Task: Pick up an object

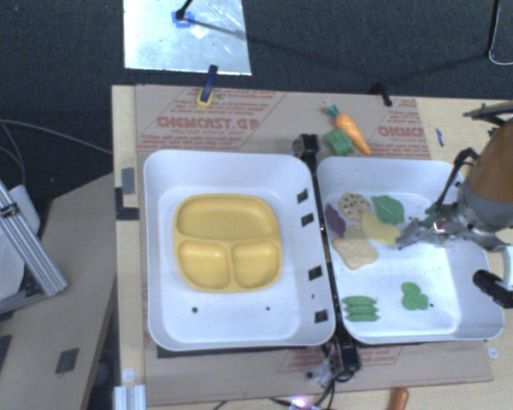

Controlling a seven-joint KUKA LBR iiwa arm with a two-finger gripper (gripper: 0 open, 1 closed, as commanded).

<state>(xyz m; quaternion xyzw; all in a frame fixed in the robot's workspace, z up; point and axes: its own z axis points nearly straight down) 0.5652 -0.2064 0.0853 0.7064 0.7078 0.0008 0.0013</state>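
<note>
Sitting side by side on the desk [265,114] are two shallow white bins with smooth, shiny walls and round corners. The left bin [167,186] holds a yellow plastic plate [228,241] split into three parts, one long part at the far side and two small ones at the near side.

The right bin [462,319] holds small toy foods. A round tan cookie [353,203] with dark dots lies next to a green leaf [388,208]. A purple piece [334,219] lies at the left wall. A pale yellow lump [380,228] sits just near the cookie, touching a beige bread-shaped piece [355,251]. At the near side lie a green pea pod [360,308] with bumps and a small bumpy green piece [415,297].

The grey arm [496,186] with its orange band reaches in from the right. The hand [409,237] points left, its tip low in the right bin, just beside the pale yellow lump. It is too small and blurry to tell if the hand is spread or clenched, and nothing can be seen held in it.

On the far desk, outside the bins, lie an orange toy carrot [352,131] and a green toy [338,142]. A shiny silver sheet [186,24] lies on the dark floor beyond.
</note>
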